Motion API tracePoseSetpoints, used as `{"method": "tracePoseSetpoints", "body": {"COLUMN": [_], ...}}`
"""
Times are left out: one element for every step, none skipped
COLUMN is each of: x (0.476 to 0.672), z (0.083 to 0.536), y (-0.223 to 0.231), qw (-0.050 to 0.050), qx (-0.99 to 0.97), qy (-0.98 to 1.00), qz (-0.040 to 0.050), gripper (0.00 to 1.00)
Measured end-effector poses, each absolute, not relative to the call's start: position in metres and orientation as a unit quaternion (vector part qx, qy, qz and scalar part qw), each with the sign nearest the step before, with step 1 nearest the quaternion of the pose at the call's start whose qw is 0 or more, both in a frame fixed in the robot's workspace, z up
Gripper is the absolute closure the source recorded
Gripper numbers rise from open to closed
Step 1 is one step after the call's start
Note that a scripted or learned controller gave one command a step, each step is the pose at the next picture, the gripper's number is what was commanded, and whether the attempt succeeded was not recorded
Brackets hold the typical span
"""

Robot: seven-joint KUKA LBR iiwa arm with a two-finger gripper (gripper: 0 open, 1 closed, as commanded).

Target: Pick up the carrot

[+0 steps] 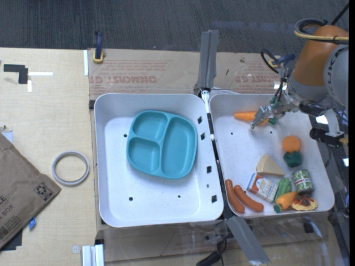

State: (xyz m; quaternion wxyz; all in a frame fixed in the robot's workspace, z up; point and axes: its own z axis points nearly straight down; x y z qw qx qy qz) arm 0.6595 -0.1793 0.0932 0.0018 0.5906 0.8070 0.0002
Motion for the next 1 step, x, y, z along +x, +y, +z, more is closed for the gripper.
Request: {"method": "tracePoseSetpoints", "body": {"x": [0.6595], "z": [0.0932], "y": [-0.1793], "qw": [0.002], "qx": [0.591], "qy": [0.807], "qz": [0.0002], "gripper": [0.0]}}
